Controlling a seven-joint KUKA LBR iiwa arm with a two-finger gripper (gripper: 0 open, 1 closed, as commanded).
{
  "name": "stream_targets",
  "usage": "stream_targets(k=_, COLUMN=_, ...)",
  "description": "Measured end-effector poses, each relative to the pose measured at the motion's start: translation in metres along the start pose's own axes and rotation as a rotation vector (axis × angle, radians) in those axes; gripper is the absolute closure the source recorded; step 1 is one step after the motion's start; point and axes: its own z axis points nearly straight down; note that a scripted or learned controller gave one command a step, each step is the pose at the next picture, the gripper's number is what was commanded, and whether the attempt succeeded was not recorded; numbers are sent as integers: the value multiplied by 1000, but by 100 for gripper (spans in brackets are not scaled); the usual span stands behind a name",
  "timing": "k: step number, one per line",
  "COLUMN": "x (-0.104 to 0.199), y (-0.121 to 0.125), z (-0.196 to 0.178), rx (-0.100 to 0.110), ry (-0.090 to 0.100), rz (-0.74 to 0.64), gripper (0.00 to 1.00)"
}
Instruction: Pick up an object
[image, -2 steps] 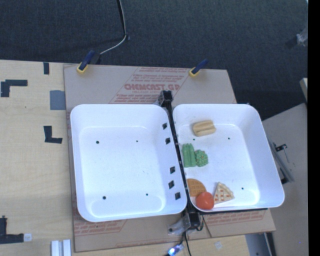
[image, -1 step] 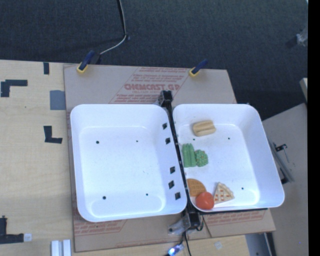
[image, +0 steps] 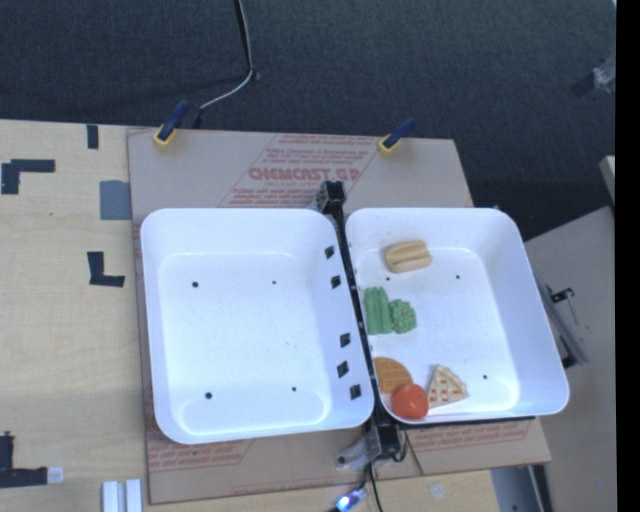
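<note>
progress: we judge the pick not yet begun, all steps left | end effector: we cannot tell its state | objects: bread roll (image: 407, 256), green toy (image: 387, 312), red ball (image: 408, 402), wedge (image: 446, 386) and what may be a brown disc (image: 390, 374) lie in the right bin (image: 500, 300) | left bin (image: 240, 330) on the table (image: 60, 330)

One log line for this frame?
right bin: bun, green toy, tomato, wedge, disc | nothing picked yet
</note>
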Motion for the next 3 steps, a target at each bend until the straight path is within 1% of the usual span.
stream_targets(k=3, x=0, y=0, z=0, rx=0, ry=0, rz=0, gripper=100)
